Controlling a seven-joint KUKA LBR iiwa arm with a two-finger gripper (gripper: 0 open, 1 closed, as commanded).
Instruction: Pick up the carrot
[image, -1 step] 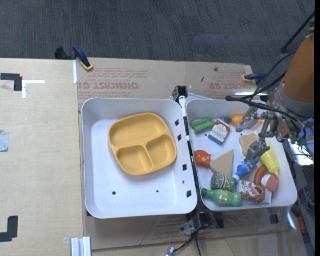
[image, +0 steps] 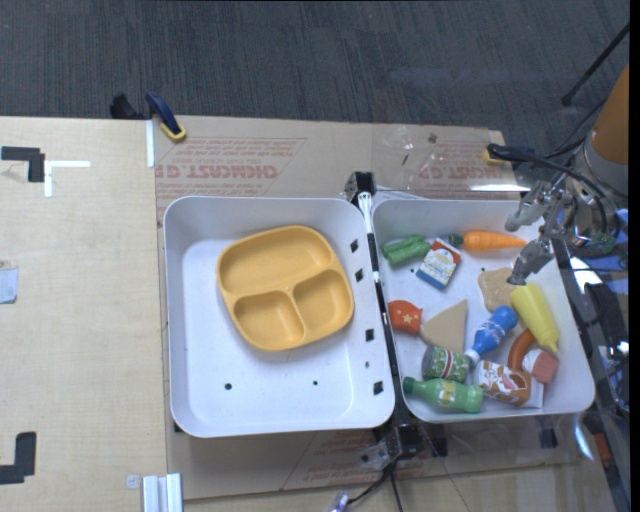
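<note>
The hand (image: 532, 240) is hanging spread and holding nothing over the right bin (image: 573, 400), the carrot (image: 492, 240) lying just at its nine o'clock (yellow bottle (image: 537, 312) at six).

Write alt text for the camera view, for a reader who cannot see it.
The gripper hangs above the right bin, beside the carrot lying among toy foods at its far edge. The left bin holds a yellow divided plate.
</note>
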